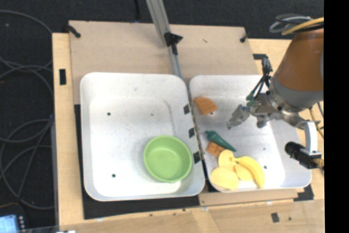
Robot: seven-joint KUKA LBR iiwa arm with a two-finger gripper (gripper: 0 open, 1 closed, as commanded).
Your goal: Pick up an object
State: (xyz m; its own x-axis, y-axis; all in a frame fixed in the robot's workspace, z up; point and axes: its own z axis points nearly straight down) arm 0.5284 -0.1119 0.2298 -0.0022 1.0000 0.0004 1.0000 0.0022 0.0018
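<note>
The grey two-finger gripper (pixel 246 115) hangs over the middle of the right white bin (pixel 272 84), its fingers spread apart with nothing between them. The grey arm with its orange band (pixel 303 63) reaches in from the right. Left of the gripper, near the bin's left wall, lies a small orange-brown chunk (pixel 205 106). Below the gripper lies a dark green stem-like piece (pixel 220 141) touching a small orange piece (pixel 213 148). At the near edge sits a cluster of pale yellow fruit shapes with a yellow banana (pixel 251 169). The left white bin (pixel 109 95) holds a light green plastic bowl (pixel 167 158).
</note>
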